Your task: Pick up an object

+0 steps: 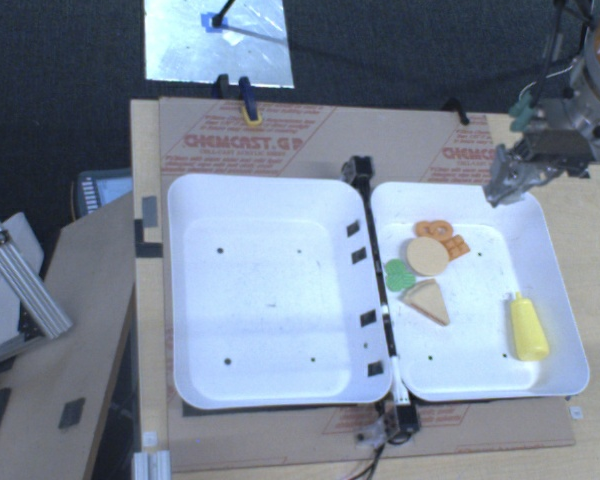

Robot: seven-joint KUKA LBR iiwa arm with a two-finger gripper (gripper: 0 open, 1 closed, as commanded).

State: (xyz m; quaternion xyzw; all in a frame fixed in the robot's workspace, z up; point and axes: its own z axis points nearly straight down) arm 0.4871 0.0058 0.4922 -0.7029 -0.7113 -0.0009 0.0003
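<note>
The arm (pixel 592 88) is cut off by the frame's right edge at upper right. The gripper (pixel 504 186) is blurred; its finger state cannot be resolved. The disc (pixel 428 257) partly hides the pretzel (pixel 437 230).

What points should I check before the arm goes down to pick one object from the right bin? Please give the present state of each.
1. Objects in the right white bin: ok, several lie there.
2. Yellow bottle-shaped toy stands apart from the others: ok.
3. Round beige disc has free space around it: not ok, it touches the orange piece.
4. Gripper above an object: not ok, it hangs over the bin's far rim.
5. Finger state: cannot tell.
</note>
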